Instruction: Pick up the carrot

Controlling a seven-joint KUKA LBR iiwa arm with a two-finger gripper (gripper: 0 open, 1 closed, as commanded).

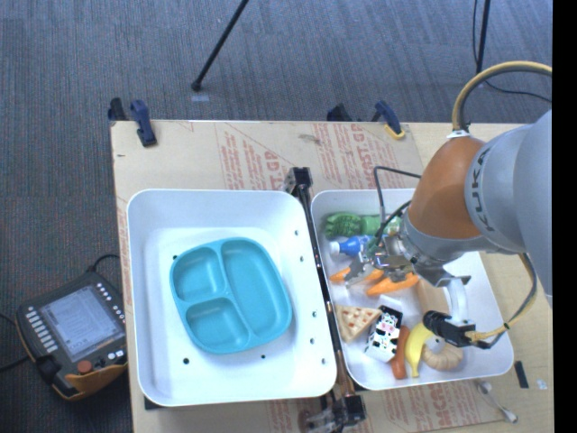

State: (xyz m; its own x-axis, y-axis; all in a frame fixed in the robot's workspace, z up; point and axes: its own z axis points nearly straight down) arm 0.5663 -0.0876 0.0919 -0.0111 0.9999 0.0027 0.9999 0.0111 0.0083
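The gripper (377, 262) is lowered into the right bin (494, 318), its fingers set apart over the toys with nothing visibly clasped between them. The carrot (393, 284) lies just below and right of the jaws, close to the fingertips. A green toy (347, 224) lies above-left of the jaws, a waffle wedge (357, 320) below them, and a banana (414, 350) further below-right.

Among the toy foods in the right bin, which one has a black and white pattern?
The small cow-patterned carton, between the waffle wedge and the banana. The others are green, blue, orange, yellow or tan.
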